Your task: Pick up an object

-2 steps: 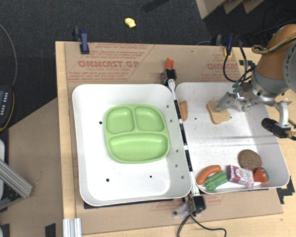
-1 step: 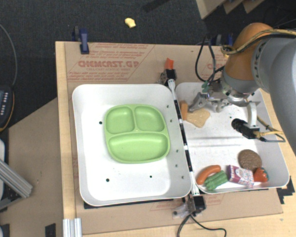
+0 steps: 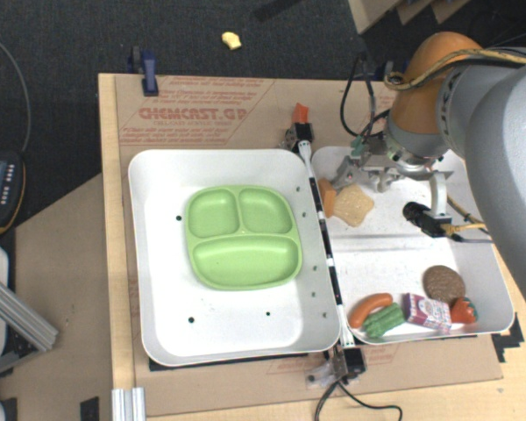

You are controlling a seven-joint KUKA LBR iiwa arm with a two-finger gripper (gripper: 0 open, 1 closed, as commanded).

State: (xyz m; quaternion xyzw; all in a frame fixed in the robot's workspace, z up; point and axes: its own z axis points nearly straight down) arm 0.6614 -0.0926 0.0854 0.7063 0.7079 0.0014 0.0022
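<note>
Arm: the grey arm with its orange band (image 3: 434, 64) comes in from the upper right of the frame and bends down over the right bin (image 3: 486, 274).
End effector: the end effector (image 3: 368, 172) sits low over the upper left corner of the right bin. Dark metal parts and cables crowd it, and I cannot tell how wide it stands or whether anything is caught in it.
Nearest object: a tan slice of bread (image 3: 351, 205) lies just beside the end effector, close against the bin's left wall, with an orange piece (image 3: 328, 203) touching its left edge.
Other candidates: at the lower right of the frame, inside the same bin, lie a sausage (image 3: 370, 306), a green vegetable (image 3: 384, 321), a purple and white packet (image 3: 428, 312), a brown round patty (image 3: 444, 282) and a red piece (image 3: 464, 310), all bunched together.
Left bin: the left bin (image 3: 158, 235) bears a green divided plate (image 3: 243, 236) near its middle.
Bench: the bench (image 3: 202, 112) is covered in printed brown board.
Stage, as a judgement: the pick looks to be at the approach or closing step on the bread; nothing is plainly lifted.
Risk one: the bread lies flat and hard against the wall, so the wall could block a clean grip.
Risk two: the orange piece touches the bread and may be pushed or dragged along.
Risk three: a flat, thin slice may slip out on the lift.
</note>
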